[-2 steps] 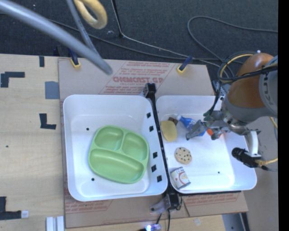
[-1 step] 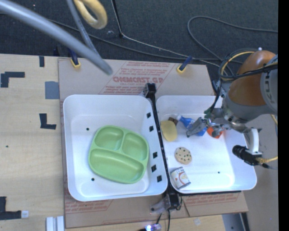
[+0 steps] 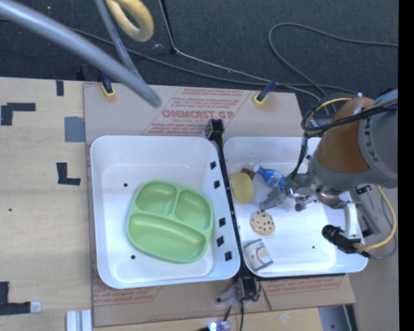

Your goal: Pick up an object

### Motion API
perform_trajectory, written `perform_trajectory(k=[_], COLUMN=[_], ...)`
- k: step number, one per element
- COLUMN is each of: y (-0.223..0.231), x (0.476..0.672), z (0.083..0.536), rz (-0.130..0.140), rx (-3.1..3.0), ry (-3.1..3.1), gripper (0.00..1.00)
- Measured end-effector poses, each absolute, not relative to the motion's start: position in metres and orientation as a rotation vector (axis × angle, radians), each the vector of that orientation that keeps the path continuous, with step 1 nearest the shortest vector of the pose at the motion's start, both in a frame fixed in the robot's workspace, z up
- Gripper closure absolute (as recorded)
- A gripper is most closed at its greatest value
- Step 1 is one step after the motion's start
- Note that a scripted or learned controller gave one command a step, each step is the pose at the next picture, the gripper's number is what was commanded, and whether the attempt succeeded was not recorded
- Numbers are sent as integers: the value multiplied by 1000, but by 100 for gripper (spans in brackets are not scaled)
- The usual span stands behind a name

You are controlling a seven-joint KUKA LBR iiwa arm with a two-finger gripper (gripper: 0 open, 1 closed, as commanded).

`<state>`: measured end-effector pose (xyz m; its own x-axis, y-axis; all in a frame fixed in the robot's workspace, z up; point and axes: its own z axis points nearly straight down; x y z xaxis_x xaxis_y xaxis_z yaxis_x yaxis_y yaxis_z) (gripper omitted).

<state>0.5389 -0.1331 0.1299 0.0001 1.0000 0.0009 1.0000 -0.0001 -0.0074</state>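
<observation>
Grey pole (image 3: 84, 45) crosses the top left corner, blurred, closest to the lens, with a yellow loop (image 3: 132, 16) beside it. Below it, bench with cardboard sheet (image 3: 194, 106) under two white bins.

Left bin (image 3: 103, 194) holds a green divided plate (image 3: 171, 221), lying flat, roughly centred.

Right bin (image 3: 304, 255) holds four small things, all in its left half: a yellow round piece (image 3: 242, 187) against the divider, a blue-and-white packet (image 3: 268, 175) just right of it, a cookie (image 3: 262, 224) below, and a small box (image 3: 259, 254) near the front wall by the divider.

Arm (image 3: 352, 145) comes in from the right, orange band over the bin's right part. Gripper (image 3: 270, 200) points left, low in the right bin. Fingers look slightly apart, with nothing seen between them. Tip sits between the packet above and the cookie below; just beside both, contact with either cannot be told. Yellow piece is near, to the upper left of the tip. Box is well apart from it, toward the front.

Black cable (image 3: 336, 236) and yellow cable (image 3: 381, 239) hang off the wrist over the bin's right corner.
</observation>
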Motion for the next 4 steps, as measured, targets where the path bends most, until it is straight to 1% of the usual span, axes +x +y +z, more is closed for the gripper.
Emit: perform_trajectory(k=[1, 2, 4], y=[-132, -133, -143], x=[539, 540, 540], z=[83, 96, 219], rz=[1, -1, -3], rx=[-2221, -2222, -2224], ry=[-2223, -2226, -2226], gripper=[0, 100, 100])
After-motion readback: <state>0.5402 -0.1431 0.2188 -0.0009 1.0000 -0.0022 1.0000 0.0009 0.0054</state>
